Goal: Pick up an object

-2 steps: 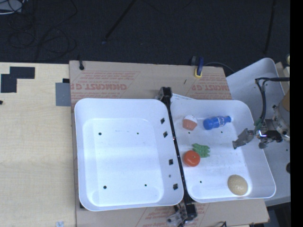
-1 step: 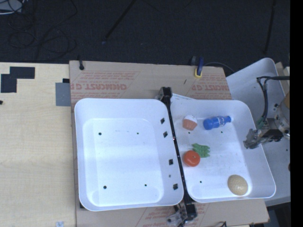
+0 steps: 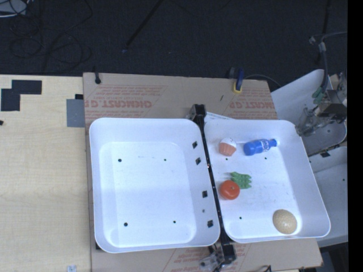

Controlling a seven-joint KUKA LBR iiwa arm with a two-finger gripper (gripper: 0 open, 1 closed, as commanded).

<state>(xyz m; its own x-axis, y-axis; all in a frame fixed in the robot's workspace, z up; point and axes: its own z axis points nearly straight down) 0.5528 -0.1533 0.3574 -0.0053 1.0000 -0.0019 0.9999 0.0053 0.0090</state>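
The right bin (image 3: 306, 169) holds 5 objects, including a blue bottle (image 3: 259, 146).

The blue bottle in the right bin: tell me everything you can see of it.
The blue bottle is small, looks like plastic, and has a lighter, whitish cap end pointing right. It lies on its side on the floor of the right bin, in the far part, its cap end tilted slightly away from the camera. The pink and white cupcake-like toy sits close on its left, with a narrow gap between them. Nothing touches the bottle but the bin floor.
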